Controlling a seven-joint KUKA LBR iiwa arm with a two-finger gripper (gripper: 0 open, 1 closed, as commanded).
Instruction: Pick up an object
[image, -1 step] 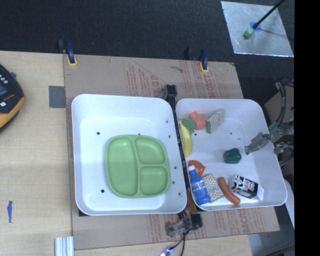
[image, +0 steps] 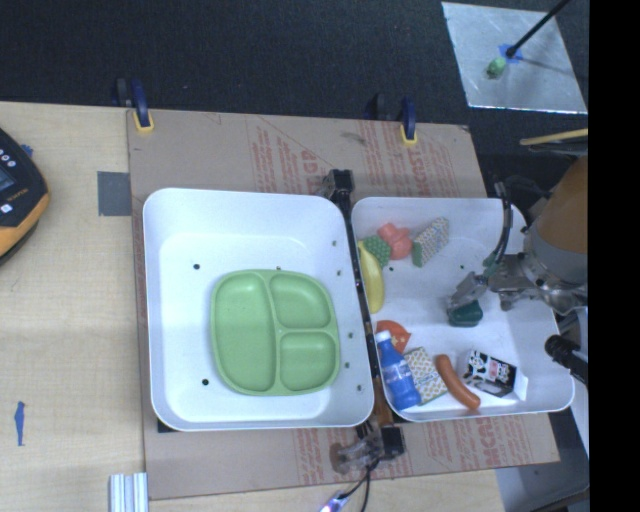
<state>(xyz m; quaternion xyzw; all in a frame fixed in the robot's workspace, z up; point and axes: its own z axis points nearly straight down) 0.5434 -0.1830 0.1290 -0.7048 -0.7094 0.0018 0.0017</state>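
Observation:
The right bin (image: 520, 405) holds several small objects. My gripper (image: 468, 295) reaches in from the right and hangs in the middle of this bin, right over a dark green object (image: 464, 317) that lies just below its tip. A yellow banana (image: 372, 280) lies along the bin's left wall. Pink and green toy pieces (image: 390, 243) and a patterned sponge (image: 431, 240) lie at the back. A blue bottle (image: 397, 372), a cracker (image: 422, 375), a sausage (image: 457, 384) and a cow-patterned carton (image: 489, 372) lie along the front.
The left bin (image: 170, 300) holds a green divided plate (image: 274, 332). A yellow and black device (image: 18, 195) sits at the bench's left edge. Blue clamps (image: 407, 118) pin the cardboard sheet at the back. A small orange piece (image: 394, 330) lies by the bottle.

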